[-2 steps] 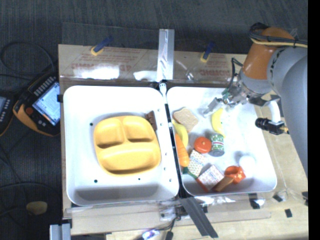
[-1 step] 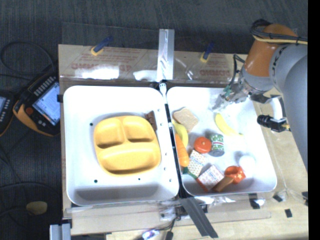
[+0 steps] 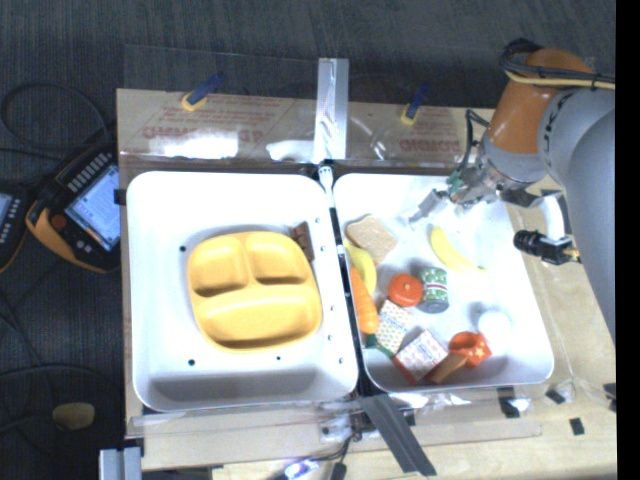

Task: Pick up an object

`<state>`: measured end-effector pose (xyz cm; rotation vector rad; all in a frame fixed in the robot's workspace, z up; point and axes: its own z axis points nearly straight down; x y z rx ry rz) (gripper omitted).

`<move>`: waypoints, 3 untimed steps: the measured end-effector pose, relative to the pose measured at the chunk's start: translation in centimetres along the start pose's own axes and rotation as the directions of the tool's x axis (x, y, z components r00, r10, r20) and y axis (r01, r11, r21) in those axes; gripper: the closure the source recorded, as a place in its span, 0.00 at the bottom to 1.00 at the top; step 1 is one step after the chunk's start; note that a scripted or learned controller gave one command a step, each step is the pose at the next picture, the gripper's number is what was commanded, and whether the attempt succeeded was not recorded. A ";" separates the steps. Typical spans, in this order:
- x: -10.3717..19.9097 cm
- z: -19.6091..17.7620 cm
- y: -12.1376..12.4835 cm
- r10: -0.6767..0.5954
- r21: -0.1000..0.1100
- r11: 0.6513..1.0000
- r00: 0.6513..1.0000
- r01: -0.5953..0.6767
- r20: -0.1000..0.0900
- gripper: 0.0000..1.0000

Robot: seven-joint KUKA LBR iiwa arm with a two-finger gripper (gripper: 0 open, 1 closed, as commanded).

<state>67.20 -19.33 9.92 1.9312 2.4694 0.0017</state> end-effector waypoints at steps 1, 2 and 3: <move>-0.9 0.8 -4.1 0.017 -0.008 1.000 1.000 -0.017 -0.004 0.00; 0.0 0.9 -4.4 0.200 -0.008 0.980 0.980 -0.200 -0.003 0.00; -0.1 -0.1 -4.4 0.200 -0.008 0.980 0.980 -0.200 -0.002 1.00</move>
